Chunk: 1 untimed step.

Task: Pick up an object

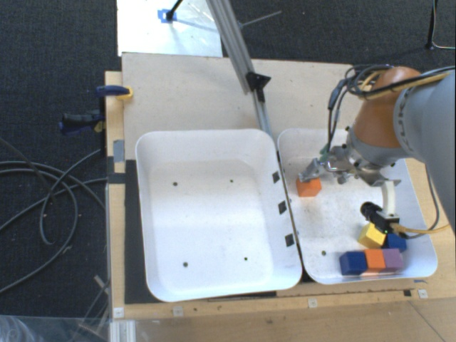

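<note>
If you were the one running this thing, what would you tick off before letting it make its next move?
1. Target in sight: orange block lies in the right bin, unobstructed. Ok.
2. Hand lined up: it sits right above the orange block. Ok.
3. Block between the fingers: cannot tell from this angle.
4. Room around the target: yellow block and the blue, orange, purple row lie well apart, at the bin's near edge. Ok.
5. Bin wall: the block lies close to the divide beside the left bin, which might crowd a finger. Cannot tell.
</note>
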{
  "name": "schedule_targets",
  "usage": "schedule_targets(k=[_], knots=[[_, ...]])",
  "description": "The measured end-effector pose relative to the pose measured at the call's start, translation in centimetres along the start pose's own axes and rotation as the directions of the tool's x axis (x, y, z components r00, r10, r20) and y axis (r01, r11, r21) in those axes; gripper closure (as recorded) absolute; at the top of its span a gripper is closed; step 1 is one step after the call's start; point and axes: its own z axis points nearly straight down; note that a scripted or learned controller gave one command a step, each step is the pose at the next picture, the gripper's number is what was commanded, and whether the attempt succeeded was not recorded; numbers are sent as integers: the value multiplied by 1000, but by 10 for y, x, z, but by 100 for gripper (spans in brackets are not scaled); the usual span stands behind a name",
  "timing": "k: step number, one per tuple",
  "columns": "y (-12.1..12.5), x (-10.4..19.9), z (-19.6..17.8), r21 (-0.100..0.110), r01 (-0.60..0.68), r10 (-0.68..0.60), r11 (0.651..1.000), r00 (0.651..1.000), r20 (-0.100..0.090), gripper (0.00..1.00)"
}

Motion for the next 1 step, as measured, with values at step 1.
schedule_targets(k=[1], knots=[[6,5,2,5,0,0,1000,1000,5,0]])
